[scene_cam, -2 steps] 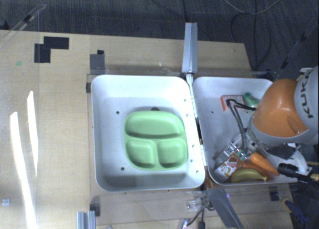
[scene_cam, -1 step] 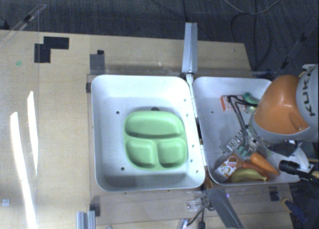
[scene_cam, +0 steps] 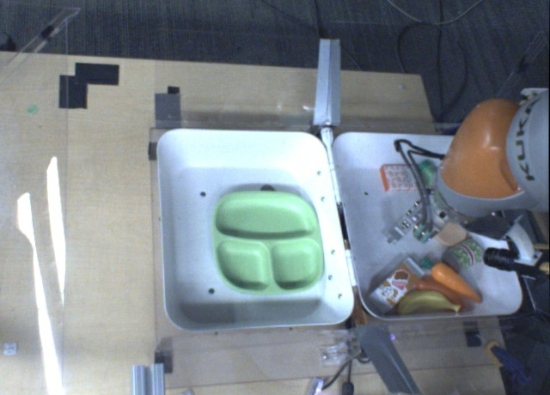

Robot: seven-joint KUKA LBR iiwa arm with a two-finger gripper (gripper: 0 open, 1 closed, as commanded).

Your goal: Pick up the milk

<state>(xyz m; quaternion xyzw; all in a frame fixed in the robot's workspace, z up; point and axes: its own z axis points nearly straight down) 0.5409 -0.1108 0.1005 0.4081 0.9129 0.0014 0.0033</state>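
Observation:
The milk [scene_cam: 398,179] looks like the small white carton with orange-red print, lying flat in the upper left of the right bin [scene_cam: 361,213]. The arm's orange band [scene_cam: 485,148] covers the bin's upper right. Below it my gripper [scene_cam: 413,223] hangs over the middle of the right bin, a little below and to the right of the carton and apart from it. Nothing shows between it and the carton. The wrist hides part of the bin floor.
At the front of the right bin lie a colourful small box [scene_cam: 393,288], a banana [scene_cam: 428,302], a carrot [scene_cam: 455,282] and a green-and-white can [scene_cam: 467,253]. The left bin [scene_cam: 180,213] holds a green divided plate [scene_cam: 267,240]. A metal rail [scene_cam: 328,84] stands between the bins.

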